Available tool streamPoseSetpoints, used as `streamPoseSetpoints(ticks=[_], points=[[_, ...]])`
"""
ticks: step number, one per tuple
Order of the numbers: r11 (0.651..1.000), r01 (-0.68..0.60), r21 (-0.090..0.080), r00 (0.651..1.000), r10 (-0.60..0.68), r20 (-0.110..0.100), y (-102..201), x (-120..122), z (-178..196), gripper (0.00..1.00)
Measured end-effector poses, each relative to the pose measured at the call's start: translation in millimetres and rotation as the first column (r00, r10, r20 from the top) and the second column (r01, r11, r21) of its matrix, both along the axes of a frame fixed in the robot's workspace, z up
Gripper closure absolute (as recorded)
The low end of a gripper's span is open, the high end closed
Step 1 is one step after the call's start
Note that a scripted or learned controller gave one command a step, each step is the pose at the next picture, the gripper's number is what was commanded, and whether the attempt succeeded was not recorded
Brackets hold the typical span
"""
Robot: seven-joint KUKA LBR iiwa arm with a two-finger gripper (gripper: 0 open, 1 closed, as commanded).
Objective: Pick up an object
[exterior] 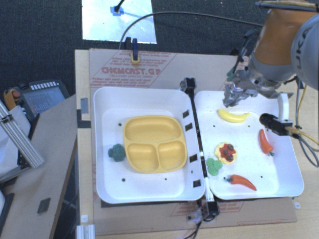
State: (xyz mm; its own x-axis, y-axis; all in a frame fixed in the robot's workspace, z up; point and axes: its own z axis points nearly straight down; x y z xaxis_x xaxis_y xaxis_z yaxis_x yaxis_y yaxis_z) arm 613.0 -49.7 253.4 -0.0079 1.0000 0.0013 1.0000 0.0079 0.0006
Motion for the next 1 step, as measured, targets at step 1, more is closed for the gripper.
streamPoseSetpoints(ticks=[1], points=[[1.0,-0.001,0.0,1.0,0.001,0.0,46.6,-18.6,0.7,1.0]])
